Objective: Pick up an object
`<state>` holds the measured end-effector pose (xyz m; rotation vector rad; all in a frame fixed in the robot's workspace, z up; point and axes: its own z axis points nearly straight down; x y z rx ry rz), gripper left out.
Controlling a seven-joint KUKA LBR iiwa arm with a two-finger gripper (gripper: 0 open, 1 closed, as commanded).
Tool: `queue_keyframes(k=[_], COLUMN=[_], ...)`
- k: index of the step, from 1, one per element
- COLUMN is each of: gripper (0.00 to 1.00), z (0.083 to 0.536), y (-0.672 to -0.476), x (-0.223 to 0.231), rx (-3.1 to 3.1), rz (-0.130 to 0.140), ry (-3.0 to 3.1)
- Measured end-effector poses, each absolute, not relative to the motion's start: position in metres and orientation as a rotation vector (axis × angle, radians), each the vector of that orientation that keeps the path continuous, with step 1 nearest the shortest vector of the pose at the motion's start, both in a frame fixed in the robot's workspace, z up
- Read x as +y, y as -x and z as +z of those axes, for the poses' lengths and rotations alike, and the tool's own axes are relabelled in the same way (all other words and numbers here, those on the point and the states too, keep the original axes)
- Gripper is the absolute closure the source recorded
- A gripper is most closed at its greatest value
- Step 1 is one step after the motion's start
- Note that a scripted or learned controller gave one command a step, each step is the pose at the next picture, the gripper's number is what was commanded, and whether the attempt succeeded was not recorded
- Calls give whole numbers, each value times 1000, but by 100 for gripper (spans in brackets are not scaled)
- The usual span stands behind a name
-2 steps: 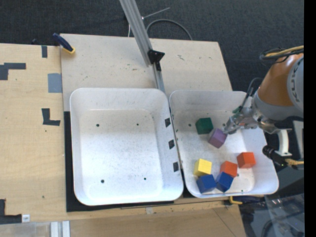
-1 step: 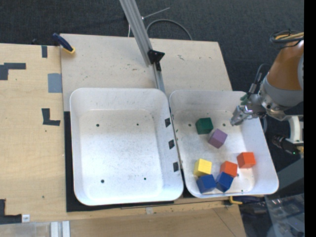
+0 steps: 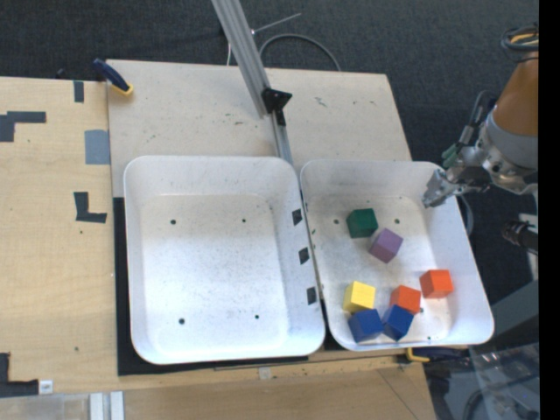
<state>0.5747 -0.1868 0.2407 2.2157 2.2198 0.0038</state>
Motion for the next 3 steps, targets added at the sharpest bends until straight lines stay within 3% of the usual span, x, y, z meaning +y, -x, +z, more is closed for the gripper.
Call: queue_keyframes(k=[1,3], gripper=[100,100], z=[247,235], y=[-572,-545], x=[-132,-33], rx=[2230,2231], rz=[2,-2], ry=[-2215,-2217])
